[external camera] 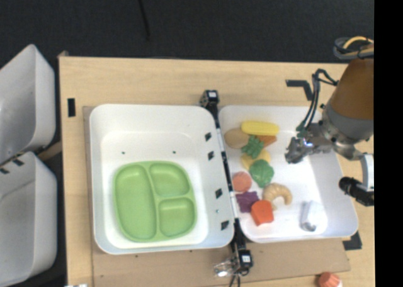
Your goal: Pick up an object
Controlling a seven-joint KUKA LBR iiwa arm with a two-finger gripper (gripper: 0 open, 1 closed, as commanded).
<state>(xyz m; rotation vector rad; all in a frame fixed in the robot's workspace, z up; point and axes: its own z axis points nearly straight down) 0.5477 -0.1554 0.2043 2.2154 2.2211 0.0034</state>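
**Gripper poised over the right bin, nothing yet lifted**

Nearest the camera, a small orange piece is seen on the bare bench, outside both bins and probably beyond the picking area. Just behind it, the right bin is stocked with the candidates for the pick, which are crowded along its left side. A yellow piece and a brown piece are set at the far end. Two green pieces are found below them. A pink piece, a purple piece, a red block and a tan crescent are packed closer to the camera. A grey item is left apart from the rest, so it is judged the easiest to approach without neighbours being knocked.

The gripper is held low over an open patch of the bin floor, just to the right of the green pieces, as if a descent were being lined up. Nothing can be made out in its grasp, and whether it is released or clenched cannot be told from this angle.

The left bin is occupied by a green divided tray, presumably kept there as the drop-off. The pick is judged to be not yet made.
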